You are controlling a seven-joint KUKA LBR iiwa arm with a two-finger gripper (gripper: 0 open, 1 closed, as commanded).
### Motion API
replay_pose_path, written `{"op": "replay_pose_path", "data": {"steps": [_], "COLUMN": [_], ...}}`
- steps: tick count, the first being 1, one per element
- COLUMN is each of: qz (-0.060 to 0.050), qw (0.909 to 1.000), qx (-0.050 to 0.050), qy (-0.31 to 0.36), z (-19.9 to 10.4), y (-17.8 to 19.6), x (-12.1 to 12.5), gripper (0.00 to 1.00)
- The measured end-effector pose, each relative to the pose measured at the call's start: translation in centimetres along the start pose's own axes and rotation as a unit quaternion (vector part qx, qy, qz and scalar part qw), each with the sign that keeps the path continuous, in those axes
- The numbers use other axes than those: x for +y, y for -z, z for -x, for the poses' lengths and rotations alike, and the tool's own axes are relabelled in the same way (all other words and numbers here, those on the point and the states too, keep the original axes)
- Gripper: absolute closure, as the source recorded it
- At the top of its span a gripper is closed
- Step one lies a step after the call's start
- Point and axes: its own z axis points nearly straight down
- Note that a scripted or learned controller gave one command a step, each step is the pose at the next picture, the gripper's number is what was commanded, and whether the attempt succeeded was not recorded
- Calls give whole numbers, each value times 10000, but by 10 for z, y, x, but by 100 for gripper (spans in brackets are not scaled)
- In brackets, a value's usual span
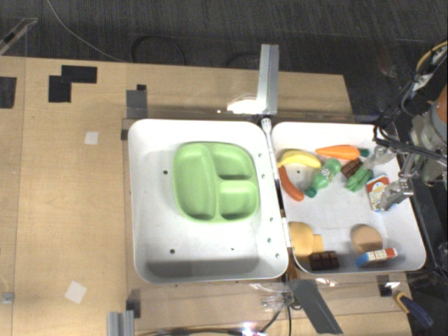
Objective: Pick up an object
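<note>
The right bin (413,257) holds several toy foods: a banana (299,161), a carrot (339,151), a red sausage (290,185), a green bottle (322,176), a brown piece (352,166) and a green piece (360,180). Nearer the front lie a tan bottle (305,239), a chocolate bar (324,260), a bread roll (366,238) and a blue and red box (376,256). My gripper (401,186) hangs at the bin's right edge, just right of a small white and red carton (378,192). Nothing is visibly held.
The left bin (150,257) carries a green divided plate (215,180). A metal post (269,82) stands behind the wall between the bins. Cables and arm parts (420,117) crowd the far right. Wooden bench (63,208) spreads to the left.
</note>
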Motion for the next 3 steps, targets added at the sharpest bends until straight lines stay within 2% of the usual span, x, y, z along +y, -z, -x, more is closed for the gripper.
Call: {"op": "replay_pose_path", "data": {"steps": [1,2,3], "qz": [15,-4,8], "qw": [9963,9981,9989], "qx": [26,-48,-20], "qy": [860,617,466], "z": [47,106,74], "y": [-81,-188,-189], "x": [-20,5,45], "gripper": [0,0,0]}}
